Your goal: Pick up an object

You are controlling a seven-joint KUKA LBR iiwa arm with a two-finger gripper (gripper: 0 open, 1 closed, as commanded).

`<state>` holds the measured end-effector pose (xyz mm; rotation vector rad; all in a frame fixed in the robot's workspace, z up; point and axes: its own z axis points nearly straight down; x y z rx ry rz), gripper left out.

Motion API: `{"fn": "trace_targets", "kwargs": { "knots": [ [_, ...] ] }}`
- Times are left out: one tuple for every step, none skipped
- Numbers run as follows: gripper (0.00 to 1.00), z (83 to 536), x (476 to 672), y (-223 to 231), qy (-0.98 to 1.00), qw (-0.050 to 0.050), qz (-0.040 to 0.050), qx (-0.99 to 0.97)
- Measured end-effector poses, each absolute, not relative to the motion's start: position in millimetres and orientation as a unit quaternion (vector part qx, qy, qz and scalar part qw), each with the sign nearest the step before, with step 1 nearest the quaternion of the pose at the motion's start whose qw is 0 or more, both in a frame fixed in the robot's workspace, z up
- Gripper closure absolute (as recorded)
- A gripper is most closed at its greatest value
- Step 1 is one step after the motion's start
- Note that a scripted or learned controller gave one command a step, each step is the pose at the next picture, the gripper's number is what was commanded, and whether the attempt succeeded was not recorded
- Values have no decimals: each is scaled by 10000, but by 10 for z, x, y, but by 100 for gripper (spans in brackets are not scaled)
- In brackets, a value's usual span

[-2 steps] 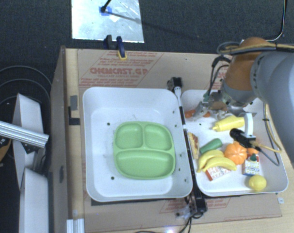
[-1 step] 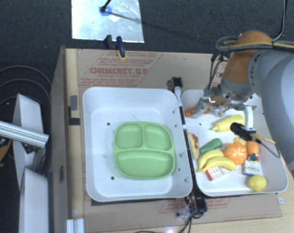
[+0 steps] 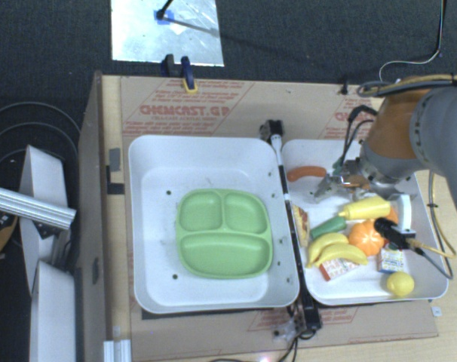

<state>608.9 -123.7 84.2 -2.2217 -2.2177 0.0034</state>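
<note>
Lemon (image 3: 400, 283), banana (image 3: 334, 248) and orange (image 3: 366, 237) are crowded below the sausage (image 3: 307, 173), beside which the gripper (image 3: 332, 186) is lowered, seemingly for grasping; its closure cannot be told.

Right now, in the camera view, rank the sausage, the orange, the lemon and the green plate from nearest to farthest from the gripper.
From the gripper:
1. Sausage, just to its left in the right bin.
2. Orange, below it.
3. Lemon, at the bin's lower right corner.
4. Green plate, in the left bin.
</note>
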Motion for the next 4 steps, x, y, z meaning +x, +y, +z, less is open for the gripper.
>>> {"fn": "trace_targets", "kwargs": {
  "knots": [
    [0, 2382, 6610, -1820, -7069, -115, -46, -7073],
    [0, 1275, 6177, -1390, -7085, 43, 17, -7057],
    [0, 817, 5639, -1732, -7059, 17, 12, -7083],
    [0, 1054, 4831, -1956, -7058, 14, 4, -7084]
  ]
}}
